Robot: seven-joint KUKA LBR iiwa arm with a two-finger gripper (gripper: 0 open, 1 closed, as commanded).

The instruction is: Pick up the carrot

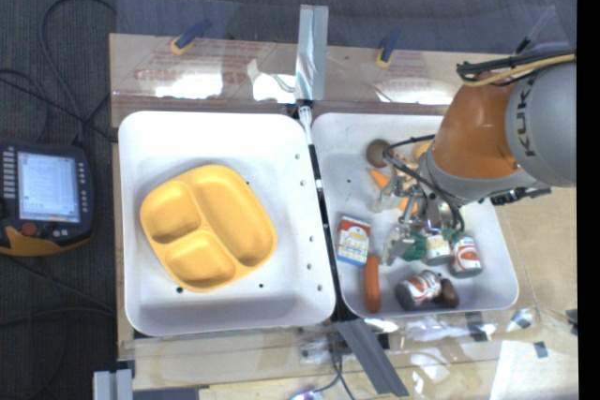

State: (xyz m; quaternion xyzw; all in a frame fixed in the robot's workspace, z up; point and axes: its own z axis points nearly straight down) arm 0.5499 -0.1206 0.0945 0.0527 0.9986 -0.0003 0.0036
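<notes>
Two white bins (131, 201) are set side by side on the bench. At the right bin's front, the carrot (372, 282) is seen lying unlifted. Above the clutter, the gripper (412, 234) is positioned; the pick remains outstanding.

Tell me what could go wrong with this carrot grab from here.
The gripper hangs low in the crowded right bin, so it could close on the small carton or a can instead. The carrot lies near the bin's left wall, which may block one finger or let the carrot roll aside.
</notes>
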